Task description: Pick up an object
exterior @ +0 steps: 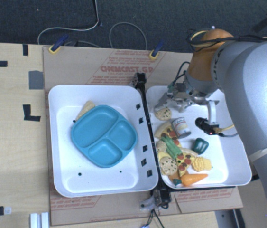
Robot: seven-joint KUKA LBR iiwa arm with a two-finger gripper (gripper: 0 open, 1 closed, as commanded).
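A heap of toy food is seen in the right bin (pixel 237 172), piled toward its left side. A cookie (pixel 162 113) lies at the top of the heap, with a small can (pixel 179 125) just beside it, lying tilted. Below them a pizza slice (pixel 167 133) and a green vegetable (pixel 172 147) are found, touching each other. A second cookie (pixel 168 165) is set lower, and beside it a corn cob (pixel 201 164) and a carrot (pixel 193 178) are laid near the bin's front wall. A dark green pepper (pixel 200 146) sits a little apart, to the right of the heap.

The gripper (pixel 176 100) is held low over the top of the heap, just above the cookie and the can (whether its fingers are apart or together cannot be told from here). Nothing is seen clamped between them.

In the left bin (pixel 59 141) a blue divided plate (pixel 105 135) is laid at a slant, and a tan piece (pixel 85 109) is tucked partly under its upper left edge. Both bins are carried on a cardboard sheet (pixel 119 68) spread over the worktop (pixel 10 141).
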